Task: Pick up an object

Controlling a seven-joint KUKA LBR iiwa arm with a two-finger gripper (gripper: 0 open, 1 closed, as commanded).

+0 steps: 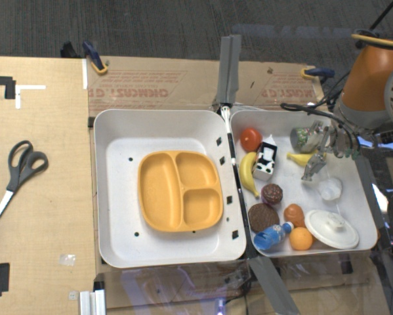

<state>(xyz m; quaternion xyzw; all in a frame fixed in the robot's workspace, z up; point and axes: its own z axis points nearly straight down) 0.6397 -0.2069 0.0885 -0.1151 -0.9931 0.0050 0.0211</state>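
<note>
My gripper [313, 167] hangs low over the right bin [363, 176], in its upper middle part, on the grey arm with the orange band [373, 77]. Its tip is just right of a small yellow banana-shaped piece [298, 157] and above a clear plastic cup [329, 189]. I see nothing held in it. A greenish-grey object [302, 137] lies partly under the wrist. Other objects in this bin are a red tomato [250, 138], a banana [248, 174], a black-and-white cow-print carton [266, 159] and an orange [302, 239].
The right bin also holds two brown round items [264, 215], a small orange fruit [293, 214], a blue bottle [272, 237] and a white lid [332, 228]. The left bin [114, 195] holds a yellow divided plate [181, 190]. Scissors [16, 176] lie on the bench at left.
</note>
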